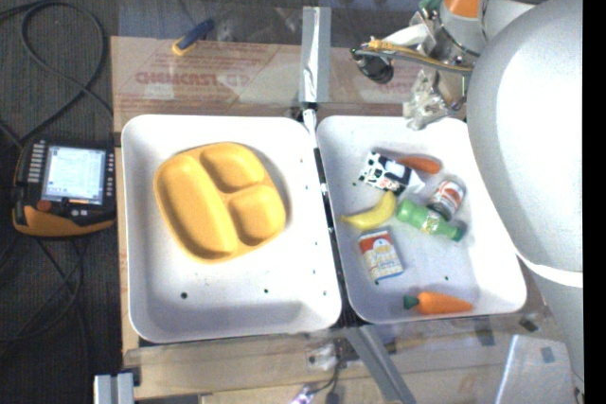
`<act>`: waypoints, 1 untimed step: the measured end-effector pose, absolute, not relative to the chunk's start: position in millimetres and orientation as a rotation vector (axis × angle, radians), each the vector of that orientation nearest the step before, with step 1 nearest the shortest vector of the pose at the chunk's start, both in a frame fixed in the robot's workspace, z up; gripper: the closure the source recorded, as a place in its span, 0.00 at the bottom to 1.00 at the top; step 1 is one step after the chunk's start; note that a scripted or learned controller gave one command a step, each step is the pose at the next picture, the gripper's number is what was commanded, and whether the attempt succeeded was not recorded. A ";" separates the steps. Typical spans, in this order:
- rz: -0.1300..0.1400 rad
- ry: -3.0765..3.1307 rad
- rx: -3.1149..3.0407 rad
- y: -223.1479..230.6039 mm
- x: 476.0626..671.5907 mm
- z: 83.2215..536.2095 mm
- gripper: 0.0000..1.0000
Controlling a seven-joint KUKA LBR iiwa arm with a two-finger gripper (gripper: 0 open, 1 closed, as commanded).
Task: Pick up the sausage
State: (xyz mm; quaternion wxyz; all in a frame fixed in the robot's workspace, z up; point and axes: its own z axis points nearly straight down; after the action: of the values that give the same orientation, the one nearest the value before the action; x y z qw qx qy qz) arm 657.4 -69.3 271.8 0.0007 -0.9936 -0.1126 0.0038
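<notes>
The sausage (415, 165) lies in the upper part of the right bin (492, 293), touching a black-and-white carton (383, 171). The gripper (424, 112) hangs above it in the frame, over the bin's upper rim, apart from it; its state cannot be told.

Sausage (415, 164) is boxed in pretty tight: black-and-white carton (383, 171) touching its left end, small can (448, 197) just below its right end, green bottle (429, 219) and banana (373, 212) crowded under that. Above the sausage, toward the right bin's (492, 284) back rim, there's bare floor.
</notes>
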 end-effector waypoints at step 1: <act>0.027 -0.355 -3.119 -69.7 657.3 275.8 1.00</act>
State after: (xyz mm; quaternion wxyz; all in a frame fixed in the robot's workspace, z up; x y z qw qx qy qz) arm 657.3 -69.7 275.8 0.0013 -0.9936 -0.1130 0.0087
